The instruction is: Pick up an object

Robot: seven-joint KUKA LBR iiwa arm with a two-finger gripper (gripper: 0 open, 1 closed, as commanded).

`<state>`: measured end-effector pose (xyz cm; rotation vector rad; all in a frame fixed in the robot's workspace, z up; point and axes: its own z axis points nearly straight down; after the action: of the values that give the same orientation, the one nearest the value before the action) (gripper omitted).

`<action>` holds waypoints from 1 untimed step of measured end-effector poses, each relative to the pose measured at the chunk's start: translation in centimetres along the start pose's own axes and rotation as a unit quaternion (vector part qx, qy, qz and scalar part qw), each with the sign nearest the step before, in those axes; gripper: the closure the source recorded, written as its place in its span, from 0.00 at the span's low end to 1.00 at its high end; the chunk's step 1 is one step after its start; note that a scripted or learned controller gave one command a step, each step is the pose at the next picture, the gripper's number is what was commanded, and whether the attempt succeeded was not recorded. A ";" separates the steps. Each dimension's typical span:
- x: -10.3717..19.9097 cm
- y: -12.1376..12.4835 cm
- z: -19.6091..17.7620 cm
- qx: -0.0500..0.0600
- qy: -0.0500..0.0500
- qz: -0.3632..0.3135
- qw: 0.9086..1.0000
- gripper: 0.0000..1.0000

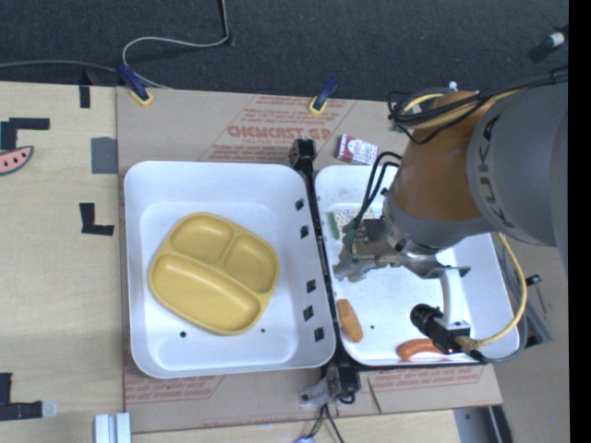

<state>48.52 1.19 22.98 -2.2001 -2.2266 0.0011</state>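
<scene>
Camera view: the tool [355, 258], grip state impossible to tell, hangs low in the right bin [480, 247]; the hot dog [349, 321] at its six o'clock lies unlifted. Picking remains undone.

Place: a robotics lab or test cell, not a home.
Arm: a grey and orange industrial arm [471, 178] reaching in from the right.
Bench: a pale wooden top [55, 275] with black tape marks [90, 218] at the left.
Bins: two white bins [148, 247] on printed cardboard [268, 132], held by clamps [323, 100] at the far edge.
Cables: loose wires [175, 44] across dark carpet [369, 17] beyond.
</scene>
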 end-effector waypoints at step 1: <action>0.1 0.0 -0.9 0.001 0.000 -0.001 1.000 1.00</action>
<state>48.56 1.29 23.91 -2.1969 -2.2279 0.0015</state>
